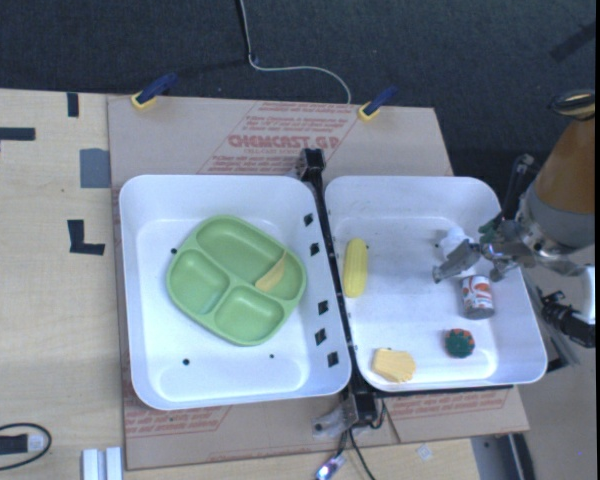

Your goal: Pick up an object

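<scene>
Right bin (420, 193), near edge: yellow sponge-like piece (393, 365), then a small green ball (460, 343). Farther in, a small can (478, 296) lies just below the gripper (467, 258); its jaws are spread apart, gripping nothing. A corn cob (355, 267) lies at the bin's left. Left bin (140, 268): green divided plate (235, 280).

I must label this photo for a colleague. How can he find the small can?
Look in the right bin, near its right wall. The can lies just below the gripper. It alone is silvery with a red label; the ball below it is dark green.
</scene>
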